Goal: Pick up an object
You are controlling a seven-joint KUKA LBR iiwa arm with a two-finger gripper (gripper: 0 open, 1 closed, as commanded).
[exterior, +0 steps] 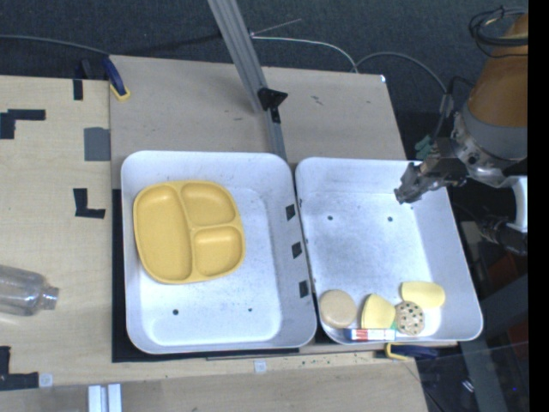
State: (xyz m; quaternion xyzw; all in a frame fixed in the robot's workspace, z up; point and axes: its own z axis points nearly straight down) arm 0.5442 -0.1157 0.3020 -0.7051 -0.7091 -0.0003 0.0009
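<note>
Several small food items lie in the near corner of the right bin [369, 239]: a tan round bun [337, 307], a yellow wedge [377, 312], a speckled cookie [411, 318] and a yellow piece [422, 294], with a thin red-and-white stick [369, 335] along the front wall. My gripper [410, 187] hangs over the bin's far right edge, well away from these items. Nothing shows between its dark fingers.
A yellow divided plate [189, 230] lies in the left bin [206, 316]. A metal pole [240, 50] slants over the bench behind the bins. A clear plastic bottle [21, 292] lies on the bench at the far left.
</note>
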